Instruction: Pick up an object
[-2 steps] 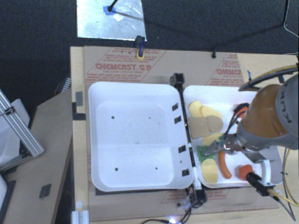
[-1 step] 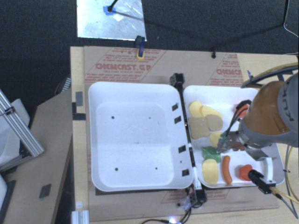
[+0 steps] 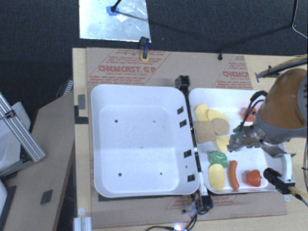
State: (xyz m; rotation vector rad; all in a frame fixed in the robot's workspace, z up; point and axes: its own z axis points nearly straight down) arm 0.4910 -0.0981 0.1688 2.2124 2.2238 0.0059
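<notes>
— Where's the arm?
— It comes in from the right, low over the right side of the scene. The orange band (image 3: pixel 288 96) sits widest, with the grey wrist (image 3: pixel 275 133) below it.
— And the gripper?
— The gripper (image 3: pixel 236 144) points left from the wrist, a dark metal cluster; its detail blurs together.

You can read red lettering on the brown protective sheet (image 3: pixel 159 64) that lies on the bench under the two bins. Behind the left bin (image 3: pixel 139 138) it spells "CHEMCAST GP" in block letters, with smaller lines around it too fine to make out. Behind the right bin (image 3: pixel 231 96) the same print repeats, partly cut off.
</notes>
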